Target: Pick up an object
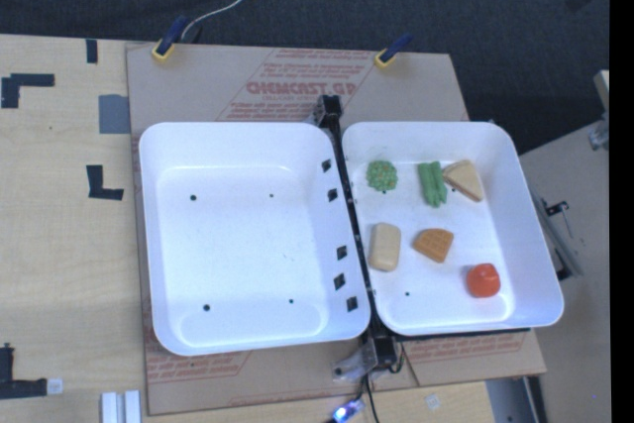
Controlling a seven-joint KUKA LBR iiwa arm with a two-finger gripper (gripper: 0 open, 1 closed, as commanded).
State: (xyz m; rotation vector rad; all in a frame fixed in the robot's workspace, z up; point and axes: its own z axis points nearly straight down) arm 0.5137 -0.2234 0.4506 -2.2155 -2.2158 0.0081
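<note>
Near edge: clamp hardware at the junction of the two bins, on the near edge of the cardboard sheet; a small lit spot just nearer, by the picture's bottom edge.
Left bin: white, shallow, four small dark dots on its floor.
Right bin: white, shallow, touching the left bin along a shared rim marked with small black tabs.
Red piece: round, tomato-like, nearest of the items, in the near right part of the right bin.
Orange piece: wedge-shaped, mid bin, left of and slightly farther than the red piece.
Pale piece: cream-coloured, rounded block, lying left of the orange piece, close to the shared rim.
Green round piece: bumpy, broccoli-like, far left part of the right bin.
Green long piece: narrow, bean-like, lying lengthwise near to far, between the round green piece and the tan wedge.
Tan wedge: pale triangular slice, just right of the long green piece, seemingly touching it.
Counter: light wood, black tape marks at left, cardboard sheet under both bins.
Far edge: two blue-and-yellow clips holding the cardboard's far corners; a cable running away over dark carpet.
Jaws: cannot tell how they stand.
</note>
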